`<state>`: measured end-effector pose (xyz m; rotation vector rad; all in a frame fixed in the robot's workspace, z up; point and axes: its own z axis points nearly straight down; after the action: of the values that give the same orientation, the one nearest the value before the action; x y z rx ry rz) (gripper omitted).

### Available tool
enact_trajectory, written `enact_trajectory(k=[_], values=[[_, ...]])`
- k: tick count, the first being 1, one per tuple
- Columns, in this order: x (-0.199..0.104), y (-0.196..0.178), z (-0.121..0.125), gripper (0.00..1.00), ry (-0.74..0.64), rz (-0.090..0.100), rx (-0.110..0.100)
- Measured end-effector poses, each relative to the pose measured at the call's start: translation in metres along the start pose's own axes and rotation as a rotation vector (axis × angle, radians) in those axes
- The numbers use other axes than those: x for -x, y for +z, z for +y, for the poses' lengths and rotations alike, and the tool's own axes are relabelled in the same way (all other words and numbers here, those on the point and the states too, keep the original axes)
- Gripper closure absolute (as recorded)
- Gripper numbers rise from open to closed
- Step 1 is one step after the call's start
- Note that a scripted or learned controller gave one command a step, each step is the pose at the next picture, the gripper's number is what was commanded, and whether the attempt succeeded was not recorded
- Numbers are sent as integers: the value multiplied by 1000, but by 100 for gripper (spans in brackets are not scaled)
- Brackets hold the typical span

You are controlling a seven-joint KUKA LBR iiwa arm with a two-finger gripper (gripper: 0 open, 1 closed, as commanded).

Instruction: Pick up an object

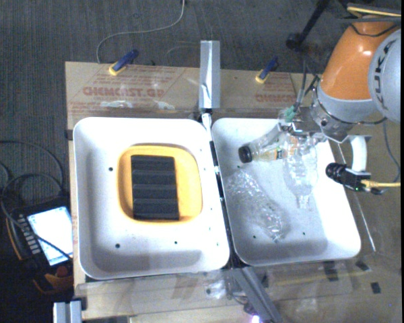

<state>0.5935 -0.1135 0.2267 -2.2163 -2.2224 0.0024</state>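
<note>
Over right bin, gripper (grip state unclear) touching clear bottle, label unreadable

The end effector hovers over the right bin, beside a clear bottle.

A single fixed camera looks down at a slant on the bench, far enough back to take in both white bins, left bin and right bin. The arm enters from the frame's right, with floor visible along the top and left.
</note>
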Motion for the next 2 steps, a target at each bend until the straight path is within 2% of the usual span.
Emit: enact_trajectory(k=[1, 2], values=[[52, 31, 56, 0, -158, -5, 2], [74, 114, 76, 0, -68, -9, 16]])
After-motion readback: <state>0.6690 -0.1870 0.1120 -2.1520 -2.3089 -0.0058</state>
